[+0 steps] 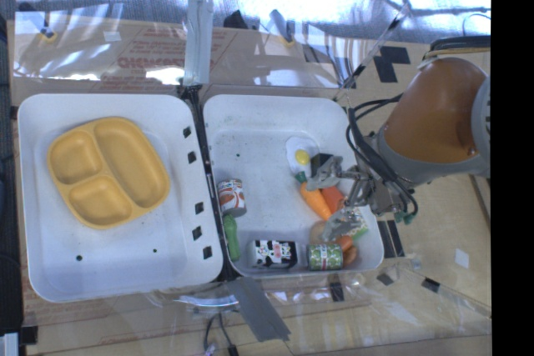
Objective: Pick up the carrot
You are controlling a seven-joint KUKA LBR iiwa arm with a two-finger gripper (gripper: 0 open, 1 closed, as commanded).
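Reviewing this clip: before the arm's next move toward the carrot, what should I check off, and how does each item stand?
1. Carrot lies in the right bin: ok.
2. Gripper is over the carrot: ok.
3. Carrot between the fingers: cannot tell.
4. Room around the carrot: not ok; a fried egg sits just behind it and a green can near the front wall.
5. Yellow plate is away in the left bin: ok.

One fixed camera looks down at a slant on the counter (100, 62) from fairly high, taking in both bins, left (33, 263) and right (275, 108), side by side.
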